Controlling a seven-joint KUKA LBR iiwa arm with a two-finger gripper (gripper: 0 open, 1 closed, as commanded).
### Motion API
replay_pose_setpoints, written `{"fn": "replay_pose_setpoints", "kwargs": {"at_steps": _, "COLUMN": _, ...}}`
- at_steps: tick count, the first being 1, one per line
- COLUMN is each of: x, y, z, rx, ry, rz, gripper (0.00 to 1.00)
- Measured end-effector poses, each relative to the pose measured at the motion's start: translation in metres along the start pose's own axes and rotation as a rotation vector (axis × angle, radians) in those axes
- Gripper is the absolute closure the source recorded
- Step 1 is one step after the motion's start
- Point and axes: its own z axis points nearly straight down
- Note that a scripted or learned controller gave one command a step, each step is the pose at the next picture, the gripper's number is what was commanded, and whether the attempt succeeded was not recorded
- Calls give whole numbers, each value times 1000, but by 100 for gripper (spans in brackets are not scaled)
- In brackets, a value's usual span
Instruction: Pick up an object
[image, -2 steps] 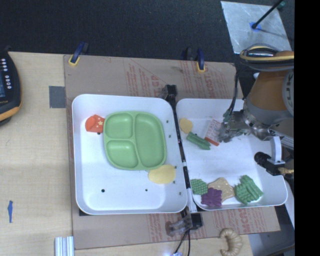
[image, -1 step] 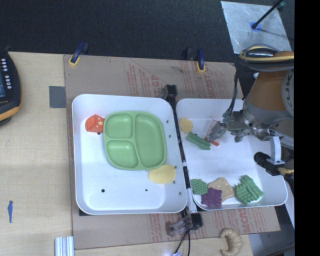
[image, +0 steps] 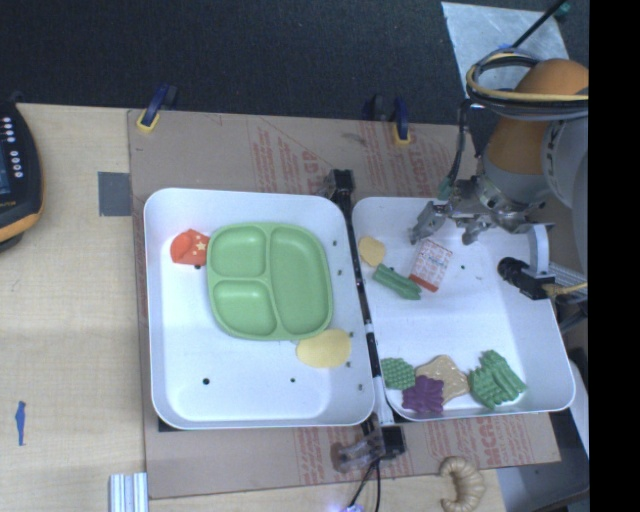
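Note:
My gripper (image: 445, 230) hangs over the back of the right bin (image: 530, 340), its fingers spread apart and open. Just below and between the fingertips lies a small white packet with red print (image: 432, 264); nothing is clamped. Beside the packet lie a dark green pickle-shaped piece (image: 397, 282) and a pale yellow piece (image: 371, 250). At the bin's front sit a green waffle-like piece (image: 397, 373), a purple grape cluster (image: 424, 395), a tan cookie shape (image: 445, 375) and a green ridged piece (image: 497, 379).
The left bin (image: 180, 390) holds a green divided plate (image: 270, 280), a red piece with a star (image: 189, 247) and a yellow piece (image: 324, 349). A black part (image: 522, 277) sticks in at the right bin's right side. A tan curled object (image: 463, 483) lies on the bench in front.

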Motion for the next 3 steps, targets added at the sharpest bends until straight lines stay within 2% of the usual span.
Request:
{"fn": "replay_pose_setpoints", "kwargs": {"at_steps": 1, "x": 4, "y": 4, "z": 45, "rx": 10, "ry": 1, "rz": -1, "gripper": 0}}
{"fn": "replay_pose_setpoints", "kwargs": {"at_steps": 2, "x": 27, "y": -49, "z": 40, "rx": 12, "ry": 2, "rz": 4, "gripper": 0}}
{"fn": "replay_pose_setpoints", "kwargs": {"at_steps": 3, "x": 25, "y": -46, "z": 29, "rx": 8, "ry": 0, "rz": 4, "gripper": 100}}
